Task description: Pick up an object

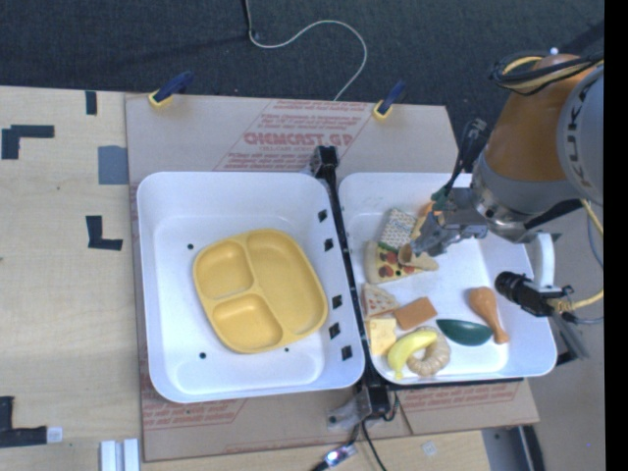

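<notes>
From the camera above the counter (59,263), two shallow white bins sit side by side on a sheet of cardboard (294,135). The left bin (167,204) carries a yellow divided plate (259,289), lying flat near its middle. The right bin (525,356) holds a crowd of toy foods. A pizza slice (397,262) lies near the divider, with a patterned cracker-like piece (396,228) just above it. Below them sit a sandwich wedge (379,299), a brown toast-like slab (414,313), a yellow cheese block (380,337), a banana (409,350) touching a pale ring-shaped pastry (430,360), a dark green leaf-shaped piece (464,332) and an orange drumstick (487,311).

The arm (535,145) reaches in from the right, and its end effector (439,232) hangs low over the upper part of the right bin, just beside the pizza slice and the patterned piece. Whether it is apart or together, I cannot tell; the dark hardware blurs there. A black cable (294,32) loops across the dark floor beyond the counter.
</notes>
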Action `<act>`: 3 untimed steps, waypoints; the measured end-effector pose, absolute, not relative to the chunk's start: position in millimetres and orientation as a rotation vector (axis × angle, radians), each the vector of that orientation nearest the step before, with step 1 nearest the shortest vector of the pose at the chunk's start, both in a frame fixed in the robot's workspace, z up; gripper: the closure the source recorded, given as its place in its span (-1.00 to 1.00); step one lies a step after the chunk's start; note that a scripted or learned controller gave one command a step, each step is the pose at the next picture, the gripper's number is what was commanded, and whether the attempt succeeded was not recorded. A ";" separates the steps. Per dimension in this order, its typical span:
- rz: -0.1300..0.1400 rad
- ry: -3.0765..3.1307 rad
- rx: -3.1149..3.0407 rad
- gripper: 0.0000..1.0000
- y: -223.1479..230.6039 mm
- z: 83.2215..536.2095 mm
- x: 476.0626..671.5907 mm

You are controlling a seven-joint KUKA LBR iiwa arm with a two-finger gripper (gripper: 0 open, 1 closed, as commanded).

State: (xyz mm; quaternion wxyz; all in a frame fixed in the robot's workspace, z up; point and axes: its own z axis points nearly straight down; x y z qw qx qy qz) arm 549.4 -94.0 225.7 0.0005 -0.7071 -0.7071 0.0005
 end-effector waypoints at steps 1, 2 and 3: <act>0.004 -2.221 -2.220 1.00 -86.3 215.4 545.7; 0.000 -2.223 -2.219 1.00 -86.2 233.5 555.4; 0.005 -2.220 -2.220 1.00 -86.3 226.3 541.2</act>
